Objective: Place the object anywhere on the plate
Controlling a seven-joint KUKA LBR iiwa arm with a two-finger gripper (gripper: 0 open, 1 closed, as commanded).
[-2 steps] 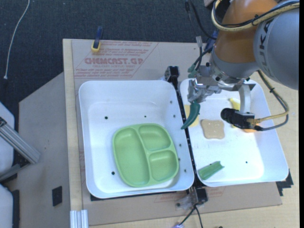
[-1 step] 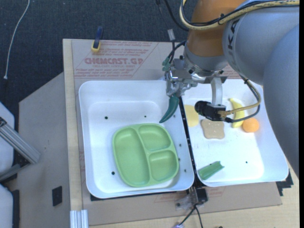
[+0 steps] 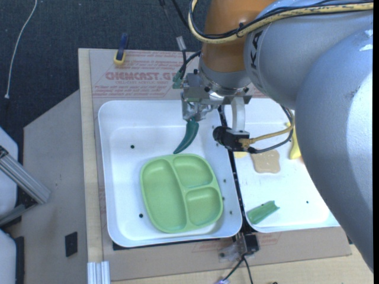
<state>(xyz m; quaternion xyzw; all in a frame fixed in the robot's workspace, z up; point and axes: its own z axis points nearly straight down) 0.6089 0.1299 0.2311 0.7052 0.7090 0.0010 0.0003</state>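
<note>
A dark green chilli pepper (image 3: 188, 136), slim, smooth and curved to a pointed tip, hung from the gripper (image 3: 193, 115) above the left bin (image 3: 112, 176). Its thick stem end sat between the metal fingers, which were clamped on it, and its tip pointed down and to the left, ending just above the far rim of the plate (image 3: 180, 191). The plate was pale green, glossy plastic, a rounded rectangle split by raised ridges into three compartments: one long one on the left and two smaller ones on the right. It lay flat in the near half of the left bin, whose walls were shallow, white and smooth with rounded corners.

Right of the plate, across the ridge where the two bins met, the right bin (image 3: 296, 212) held a flat tan slice like bread (image 3: 266, 161), a flat light green piece like a pea pod (image 3: 262, 210) at its near left corner, and a yellow object (image 3: 294, 148) partly hidden by the arm (image 3: 320, 70). The arm's grey casing was smooth and rounded, with a glossy orange band above the wrist. Beyond the plate, a printed cardboard sheet (image 3: 139, 73) lay under the bins.
</note>
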